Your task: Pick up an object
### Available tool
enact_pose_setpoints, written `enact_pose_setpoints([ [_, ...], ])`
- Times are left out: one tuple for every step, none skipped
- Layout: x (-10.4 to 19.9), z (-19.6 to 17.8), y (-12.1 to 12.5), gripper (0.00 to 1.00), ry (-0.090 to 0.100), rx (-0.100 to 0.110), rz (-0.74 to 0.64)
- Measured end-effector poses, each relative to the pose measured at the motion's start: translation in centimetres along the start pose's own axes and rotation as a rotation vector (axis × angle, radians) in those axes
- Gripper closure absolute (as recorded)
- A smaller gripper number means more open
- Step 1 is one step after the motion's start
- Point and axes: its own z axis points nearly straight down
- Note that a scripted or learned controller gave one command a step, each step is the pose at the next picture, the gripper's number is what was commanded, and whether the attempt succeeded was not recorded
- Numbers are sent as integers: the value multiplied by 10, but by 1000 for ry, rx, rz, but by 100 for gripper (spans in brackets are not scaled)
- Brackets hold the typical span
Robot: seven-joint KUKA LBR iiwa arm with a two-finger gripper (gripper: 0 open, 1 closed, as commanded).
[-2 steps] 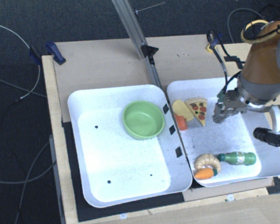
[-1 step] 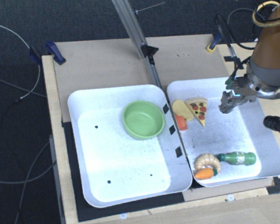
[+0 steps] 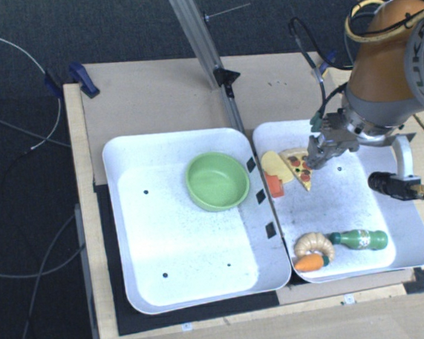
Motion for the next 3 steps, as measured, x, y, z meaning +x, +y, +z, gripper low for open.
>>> enact_pose_setpoints([
  [50,-13,5,100,1,1,0],
  [100,-3,9,100,1,9,0],
  [156,-19,7,100,2,4,0],
])
